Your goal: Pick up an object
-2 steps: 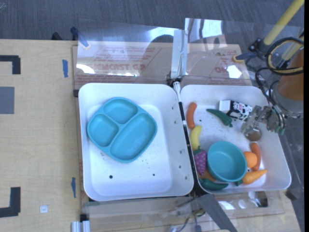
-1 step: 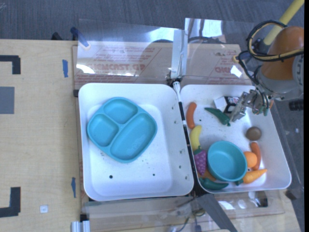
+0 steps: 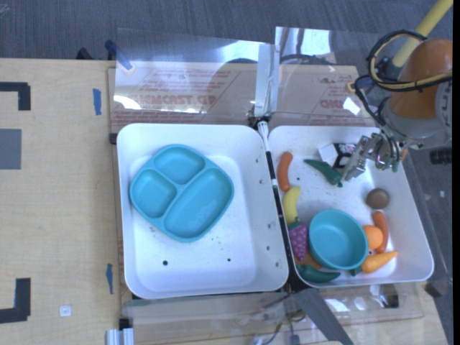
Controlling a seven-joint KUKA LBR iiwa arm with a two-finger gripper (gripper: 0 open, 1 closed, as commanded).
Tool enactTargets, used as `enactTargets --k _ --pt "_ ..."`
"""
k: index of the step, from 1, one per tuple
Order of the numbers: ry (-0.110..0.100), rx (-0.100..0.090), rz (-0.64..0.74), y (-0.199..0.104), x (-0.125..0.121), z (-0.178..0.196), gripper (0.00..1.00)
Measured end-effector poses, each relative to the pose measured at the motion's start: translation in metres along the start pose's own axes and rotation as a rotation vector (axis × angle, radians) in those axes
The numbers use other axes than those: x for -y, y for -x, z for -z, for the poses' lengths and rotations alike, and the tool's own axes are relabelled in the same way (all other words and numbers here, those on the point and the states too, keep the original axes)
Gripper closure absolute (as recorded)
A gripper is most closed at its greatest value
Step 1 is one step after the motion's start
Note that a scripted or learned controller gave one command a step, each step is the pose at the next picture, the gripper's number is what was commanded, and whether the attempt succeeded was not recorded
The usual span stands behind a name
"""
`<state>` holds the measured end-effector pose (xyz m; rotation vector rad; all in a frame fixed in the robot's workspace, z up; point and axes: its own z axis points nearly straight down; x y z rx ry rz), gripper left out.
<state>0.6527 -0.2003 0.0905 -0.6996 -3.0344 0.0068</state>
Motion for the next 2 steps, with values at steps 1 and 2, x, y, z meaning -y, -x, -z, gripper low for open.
enactTargets --k 1,2 --pt "-0.013 0.006 -0.084 -0.013 -0.015 0.0 0.0" --pt "-0.015 0.011 0.032 -0.032 -0.06 0.002 0.0"
